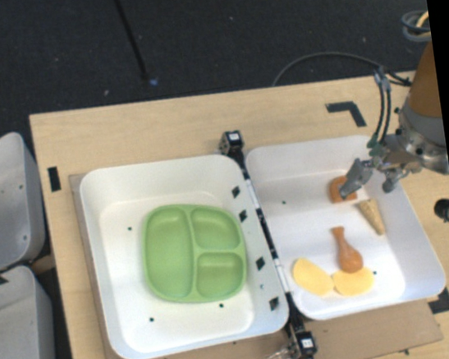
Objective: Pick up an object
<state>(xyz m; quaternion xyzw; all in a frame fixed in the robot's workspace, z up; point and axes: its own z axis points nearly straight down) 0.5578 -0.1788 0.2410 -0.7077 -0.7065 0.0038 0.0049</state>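
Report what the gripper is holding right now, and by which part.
Cannot be told. The gripper sits low over the right bin, one finger against a small orange object, but the view does not show that object between the fingers.

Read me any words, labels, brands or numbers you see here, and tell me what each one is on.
None can be read.
The green plate, both white bins and the toy foods bear no print.
The black marks on the bench are plain tape, not letters.
The gripper shows no label.

Hand [371,178] low, fingers spread apart
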